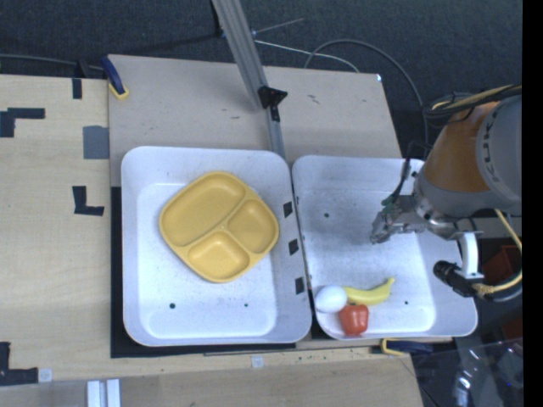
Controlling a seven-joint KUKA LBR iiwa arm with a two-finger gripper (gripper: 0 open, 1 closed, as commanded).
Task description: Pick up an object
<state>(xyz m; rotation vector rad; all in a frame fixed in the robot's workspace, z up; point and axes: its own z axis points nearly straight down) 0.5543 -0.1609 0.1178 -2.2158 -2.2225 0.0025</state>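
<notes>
Three small objects lie at the front edge of the right bin [339, 193]: a white egg-like ball [331, 298], a yellow banana [371, 292] and a red pepper-like piece [355, 319]. My gripper [383, 230] hangs over the right half of that bin, well behind the banana and apart from all three. Nothing shows between its fingers. The grey arm with its orange band comes in from the right.
The left bin [144, 227] holds a yellow three-compartment plate [219, 225]. A metal pole [242, 45] slants up from the wall between the two bins. A black handle-like part [454, 280] of the arm sticks out over the right bin's right edge.
</notes>
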